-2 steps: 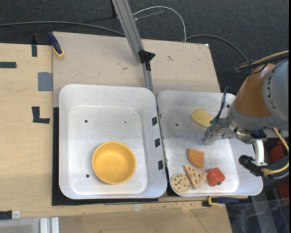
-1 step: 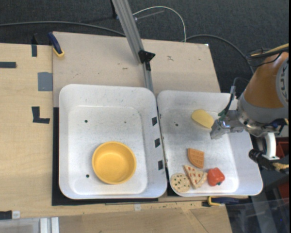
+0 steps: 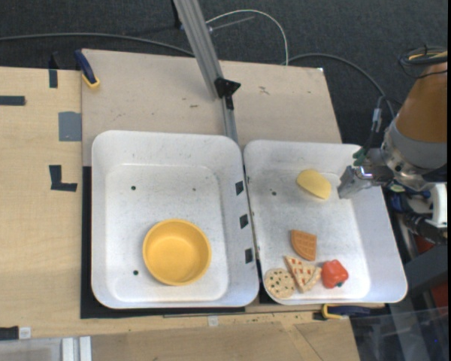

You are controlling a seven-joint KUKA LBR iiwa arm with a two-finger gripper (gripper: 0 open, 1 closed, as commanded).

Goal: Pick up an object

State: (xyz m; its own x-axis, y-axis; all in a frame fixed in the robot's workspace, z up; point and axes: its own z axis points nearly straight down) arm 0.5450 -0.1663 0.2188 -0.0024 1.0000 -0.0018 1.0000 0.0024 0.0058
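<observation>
A pale wooden desk (image 3: 30, 201) is carrying two white bins. In the right bin (image 3: 376, 277) the pale yellow piece (image 3: 314, 184) is lying just beside the tool (image 3: 349, 182), which is hovering at its right side; whether it is spread or pressed together, I cannot tell. Nothing is being lifted yet, so the pick is probably barely begun.

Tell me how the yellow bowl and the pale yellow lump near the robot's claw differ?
The yellow bowl is a deeper, orange-tinged yellow; the lump is paler. The bowl is much the larger, round and hollow, opening upward; the lump is a solid oval. The bowl sits alone in the left bin; the lump lies in the right bin, close beside the gripper, with other toy foods nearer the front. Both rest loose on a white bin floor.
</observation>
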